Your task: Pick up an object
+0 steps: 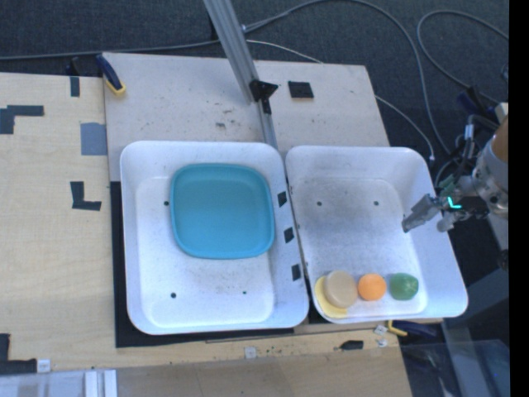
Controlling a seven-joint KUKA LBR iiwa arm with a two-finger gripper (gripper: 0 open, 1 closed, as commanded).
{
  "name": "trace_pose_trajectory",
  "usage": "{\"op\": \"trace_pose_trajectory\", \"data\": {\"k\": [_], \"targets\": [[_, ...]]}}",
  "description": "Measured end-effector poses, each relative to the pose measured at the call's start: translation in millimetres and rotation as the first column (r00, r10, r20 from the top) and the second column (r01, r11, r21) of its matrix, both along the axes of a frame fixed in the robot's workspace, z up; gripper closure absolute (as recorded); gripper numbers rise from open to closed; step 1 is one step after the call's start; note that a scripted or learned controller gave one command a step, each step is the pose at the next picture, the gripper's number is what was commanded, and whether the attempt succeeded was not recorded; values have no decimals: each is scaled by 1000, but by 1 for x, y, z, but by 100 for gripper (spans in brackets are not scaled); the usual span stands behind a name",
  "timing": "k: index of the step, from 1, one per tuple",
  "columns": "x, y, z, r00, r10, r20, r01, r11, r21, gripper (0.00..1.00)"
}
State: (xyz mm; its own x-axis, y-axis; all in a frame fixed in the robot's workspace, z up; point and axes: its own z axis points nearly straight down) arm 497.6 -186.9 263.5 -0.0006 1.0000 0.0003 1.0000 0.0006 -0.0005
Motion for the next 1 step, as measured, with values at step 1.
{"op": "trace_pose_trajectory", "data": {"k": [1], "targets": [[0, 0, 0, 1000, 0, 0, 0, 1000, 0, 0]]}}
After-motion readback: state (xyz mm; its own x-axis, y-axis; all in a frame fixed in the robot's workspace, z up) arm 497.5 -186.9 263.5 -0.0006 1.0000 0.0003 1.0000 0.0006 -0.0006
